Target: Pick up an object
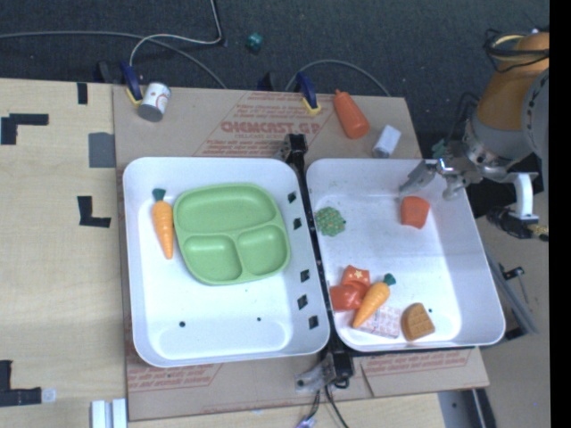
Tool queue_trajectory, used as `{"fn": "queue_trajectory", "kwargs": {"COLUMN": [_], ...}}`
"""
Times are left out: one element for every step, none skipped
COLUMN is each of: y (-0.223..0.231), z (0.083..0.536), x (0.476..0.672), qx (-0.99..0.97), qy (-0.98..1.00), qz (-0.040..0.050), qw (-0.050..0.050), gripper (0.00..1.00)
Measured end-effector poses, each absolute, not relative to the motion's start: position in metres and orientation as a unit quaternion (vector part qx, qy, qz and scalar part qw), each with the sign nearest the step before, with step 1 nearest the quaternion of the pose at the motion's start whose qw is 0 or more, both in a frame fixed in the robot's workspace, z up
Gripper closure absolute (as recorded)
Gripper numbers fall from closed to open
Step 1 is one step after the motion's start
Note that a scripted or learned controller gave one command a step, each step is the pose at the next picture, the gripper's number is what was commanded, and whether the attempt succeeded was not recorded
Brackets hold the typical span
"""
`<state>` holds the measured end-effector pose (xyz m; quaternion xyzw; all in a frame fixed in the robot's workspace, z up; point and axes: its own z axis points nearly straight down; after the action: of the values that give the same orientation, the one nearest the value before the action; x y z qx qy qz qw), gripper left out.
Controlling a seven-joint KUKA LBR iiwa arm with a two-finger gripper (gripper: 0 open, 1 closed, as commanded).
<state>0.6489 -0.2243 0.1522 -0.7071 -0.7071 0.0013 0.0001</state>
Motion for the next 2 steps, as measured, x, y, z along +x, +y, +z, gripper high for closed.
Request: {"fn": "queue_trajectory", "kwargs": {"y": [-0.2234,-0.2233], "z": [0.1546,0.1481], "x": [0.6624,0.6684], "qx": [-0.707,-0.706], "qy": [-0.708,-0.708], "qz": [0.0004,0.001], "qw": [0.0,-0.001], "gripper": [0.0,0.0]}}
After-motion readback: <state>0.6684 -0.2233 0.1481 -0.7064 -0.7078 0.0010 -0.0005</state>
